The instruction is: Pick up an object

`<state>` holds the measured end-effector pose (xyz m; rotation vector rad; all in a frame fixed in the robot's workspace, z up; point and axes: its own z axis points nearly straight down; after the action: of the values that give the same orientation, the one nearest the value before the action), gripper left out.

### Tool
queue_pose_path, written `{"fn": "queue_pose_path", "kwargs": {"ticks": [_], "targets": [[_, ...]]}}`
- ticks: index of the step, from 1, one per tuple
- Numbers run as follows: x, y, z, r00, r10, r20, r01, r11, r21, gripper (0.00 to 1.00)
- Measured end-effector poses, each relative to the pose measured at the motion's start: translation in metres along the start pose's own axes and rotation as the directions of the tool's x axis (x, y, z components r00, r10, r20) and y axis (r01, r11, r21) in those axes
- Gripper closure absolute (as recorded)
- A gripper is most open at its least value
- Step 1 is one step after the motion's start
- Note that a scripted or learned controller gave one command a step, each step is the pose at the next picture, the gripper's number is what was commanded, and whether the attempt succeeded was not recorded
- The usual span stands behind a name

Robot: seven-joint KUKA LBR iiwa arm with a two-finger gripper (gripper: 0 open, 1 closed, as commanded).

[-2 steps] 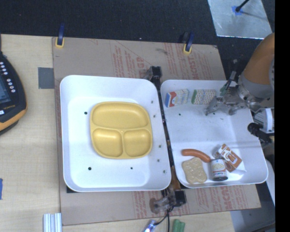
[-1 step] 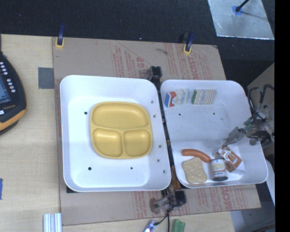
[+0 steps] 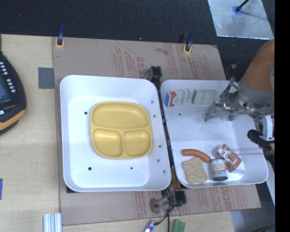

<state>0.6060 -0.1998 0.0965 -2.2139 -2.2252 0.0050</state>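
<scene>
My gripper [image 3: 218,113] hangs low over the upper middle of the right bin [image 3: 253,178], above bare bin floor, open with nothing between its fingers. Just beyond it, against the bin's far wall, lie a small white carton with red and blue print [image 3: 177,98] and a green-speckled box [image 3: 203,96]. Along the near side sit a sausage [image 3: 195,153], a slice of bread [image 3: 194,171], a small can [image 3: 218,170] and a brown-and-white packet [image 3: 230,156].
The left bin [image 3: 75,173] holds a yellow divided plate [image 3: 121,129]. A teach pendant [image 3: 2,95] lies on the bench at the far left. The arm's orange band [image 3: 261,69] stands over the right bin's far right corner.
</scene>
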Motion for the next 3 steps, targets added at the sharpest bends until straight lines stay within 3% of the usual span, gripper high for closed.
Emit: {"fn": "queue_pose_path", "kwargs": {"ticks": [1, 2, 3], "targets": [[0.019, -0.095, -0.062, 1.000, -0.001, 0.001, 0.001, 1.000, -0.001, 0.00], [0.093, -0.054, 0.006, 1.000, -0.002, 0.000, 0.002, 1.000, 0.001, 0.00], [0.029, 0.049, 0.004, 1.000, 0.002, 0.000, -0.002, 1.000, -0.003, 0.00]]}}
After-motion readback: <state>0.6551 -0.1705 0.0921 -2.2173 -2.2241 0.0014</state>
